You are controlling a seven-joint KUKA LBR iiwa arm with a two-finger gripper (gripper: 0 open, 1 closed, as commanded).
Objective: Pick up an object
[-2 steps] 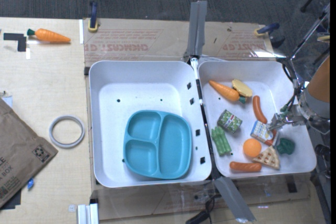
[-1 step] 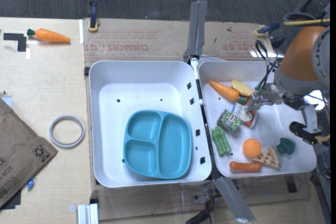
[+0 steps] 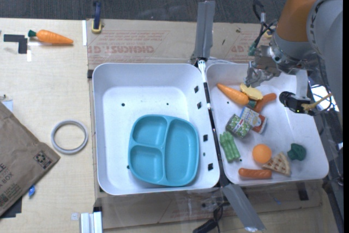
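While the gripper [image 3: 255, 78] hangs over the right bin [image 3: 311, 133], above the yellow piece [image 3: 252, 93], I cannot tell its finger state.

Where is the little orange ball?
The orange ball lies in the right bin, toward its near edge in the camera view. It sits just above the pizza slice, with the green beans to its left.
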